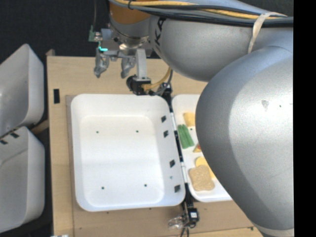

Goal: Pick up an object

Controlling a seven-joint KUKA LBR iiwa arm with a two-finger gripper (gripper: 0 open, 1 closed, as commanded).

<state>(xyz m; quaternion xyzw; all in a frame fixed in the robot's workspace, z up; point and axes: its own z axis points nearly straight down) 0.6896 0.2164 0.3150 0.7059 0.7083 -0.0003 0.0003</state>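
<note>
Overhead, your pincer [112, 69] hangs open and empty beyond the left bin [79, 132]. Down to its right, the right bin [180, 102] holds a green piece [185, 136], probably light; grip its long sides.

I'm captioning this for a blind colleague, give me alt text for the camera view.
A grey robot arm reaches from the right, its open, empty claw above the far edge of the left bin. The right bin holds a green piece and tan pieces.
</note>
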